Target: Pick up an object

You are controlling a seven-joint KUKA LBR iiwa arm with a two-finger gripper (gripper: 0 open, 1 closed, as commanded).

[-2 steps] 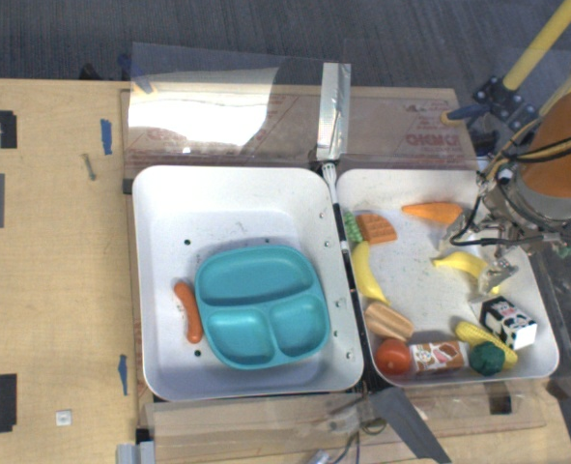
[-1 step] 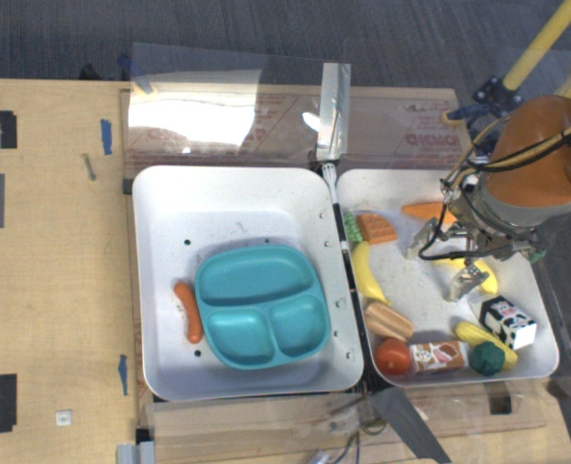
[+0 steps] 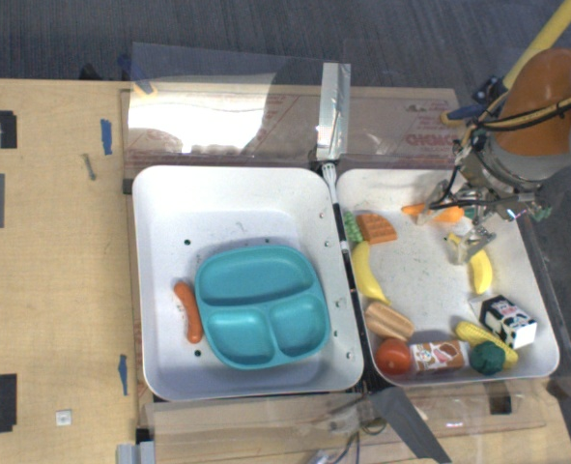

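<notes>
Camera view: tool (image 3: 467, 228) hangs low in the right white bin (image 3: 541, 303), over a small yellow banana-shaped toy (image 3: 479, 271); finger state cannot be told. Risk: a glancing descent nudges the toy aside. Small orange piece (image 3: 447, 215) just beside crowds the approach.

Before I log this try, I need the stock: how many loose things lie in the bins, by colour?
Yellow: 3, long banana, short banana, corn
Orange: 3, sausage, waffle piece, carrot
Teal: 1, plate
Red: 1, tomato
Green: 1, ball
Other: 3, hot dog, can, black-and-white cube
Total: 12
</notes>
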